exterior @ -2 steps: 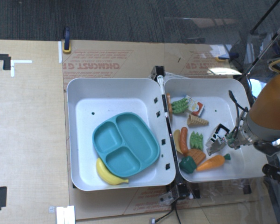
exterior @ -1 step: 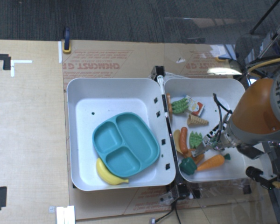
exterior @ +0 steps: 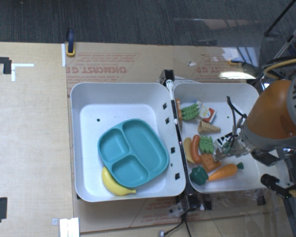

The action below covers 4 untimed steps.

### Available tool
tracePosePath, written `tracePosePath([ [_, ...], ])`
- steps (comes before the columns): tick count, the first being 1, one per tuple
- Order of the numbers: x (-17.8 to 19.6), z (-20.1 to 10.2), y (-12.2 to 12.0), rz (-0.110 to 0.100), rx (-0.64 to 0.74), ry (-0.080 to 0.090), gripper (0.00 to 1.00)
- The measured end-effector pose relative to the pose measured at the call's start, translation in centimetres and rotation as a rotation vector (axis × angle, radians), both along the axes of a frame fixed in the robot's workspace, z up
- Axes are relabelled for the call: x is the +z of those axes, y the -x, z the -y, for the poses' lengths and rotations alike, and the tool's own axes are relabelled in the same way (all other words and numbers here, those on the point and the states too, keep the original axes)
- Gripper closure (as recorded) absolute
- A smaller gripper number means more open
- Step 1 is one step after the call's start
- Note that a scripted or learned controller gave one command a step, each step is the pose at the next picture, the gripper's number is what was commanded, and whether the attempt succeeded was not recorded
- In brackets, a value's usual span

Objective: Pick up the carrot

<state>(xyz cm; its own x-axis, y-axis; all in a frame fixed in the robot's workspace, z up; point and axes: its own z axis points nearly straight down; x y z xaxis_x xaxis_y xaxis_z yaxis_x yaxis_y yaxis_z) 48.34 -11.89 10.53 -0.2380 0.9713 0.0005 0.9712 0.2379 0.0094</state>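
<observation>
The carrot (exterior: 223,172) is orange with a green tip on its right end. It lies on its side near the front wall of the right bin (exterior: 246,94). My gripper (exterior: 227,148) hangs just above and behind the carrot, below the arm's orange band (exterior: 278,113). It sits among the toy foods, and dark wrist parts blur its tip. Nothing is visibly lifted from the bin floor.
Near the carrot lie a dark green pepper (exterior: 198,175), a red sausage (exterior: 196,149), a green leafy piece (exterior: 205,143), a cone (exterior: 208,128) and a green bunch (exterior: 190,112). The left bin (exterior: 89,102) holds a teal divided plate (exterior: 133,152) and a banana (exterior: 116,183).
</observation>
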Motion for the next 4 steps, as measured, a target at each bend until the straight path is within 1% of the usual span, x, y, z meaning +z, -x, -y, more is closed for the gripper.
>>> tracePosePath([
  [1, 0.0, 0.0, 0.0, -0.001, 0.000, 0.000, 0.00],
  [2, -1.3, -0.2, 0.4, -0.005, 0.472, 0.007, 0.00],
  [3, -0.3, -0.2, 0.1, 0.001, 0.465, 0.008, 1.00],
  [4, -1.1, -1.8, 0.2, 0.000, 0.552, 0.011, 1.00],
])
